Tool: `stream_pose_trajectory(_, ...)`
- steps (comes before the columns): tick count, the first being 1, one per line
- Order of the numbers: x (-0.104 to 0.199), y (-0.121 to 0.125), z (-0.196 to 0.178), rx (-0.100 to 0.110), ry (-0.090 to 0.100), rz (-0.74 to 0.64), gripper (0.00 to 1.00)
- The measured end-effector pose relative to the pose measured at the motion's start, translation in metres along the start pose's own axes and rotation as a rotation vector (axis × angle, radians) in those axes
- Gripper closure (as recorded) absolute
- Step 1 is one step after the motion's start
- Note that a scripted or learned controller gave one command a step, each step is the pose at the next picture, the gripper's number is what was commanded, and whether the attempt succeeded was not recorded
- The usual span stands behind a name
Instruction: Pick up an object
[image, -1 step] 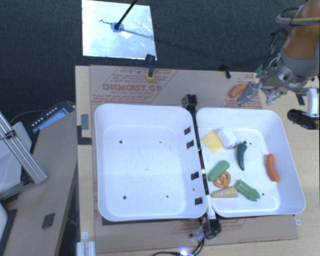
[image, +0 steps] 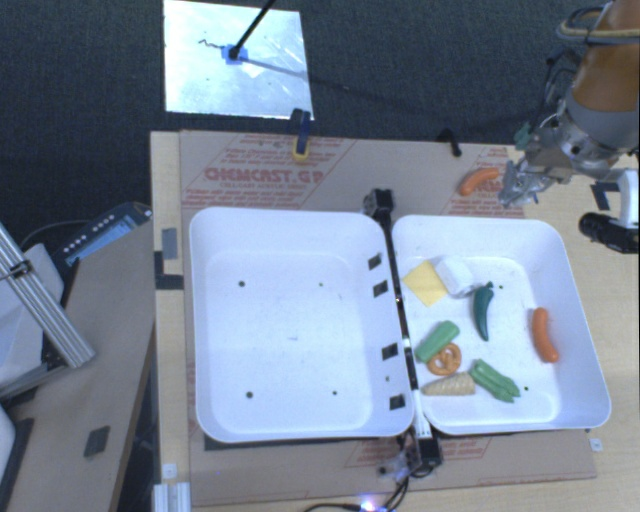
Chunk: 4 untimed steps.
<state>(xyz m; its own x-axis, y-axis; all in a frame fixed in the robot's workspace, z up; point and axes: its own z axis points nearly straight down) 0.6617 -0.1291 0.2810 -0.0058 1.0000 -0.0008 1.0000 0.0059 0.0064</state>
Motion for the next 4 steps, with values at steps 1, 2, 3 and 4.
stream_pose_trajectory(1, 0.088, -0.022, -0.136, -0.010, 0.002, -0.007, 1.00)
stream_pose_trajectory(2, 0.162, -0.014, -0.141, 0.002, 0.004, -0.007, 1.00)
stream_pose_trajectory(3, 0.174, -0.083, -0.264, -0.011, 0.004, -0.002, 1.00)
stream_pose_trajectory(4, 0.204, -0.155, -0.256, 0.004, 0.003, -0.002, 1.00)
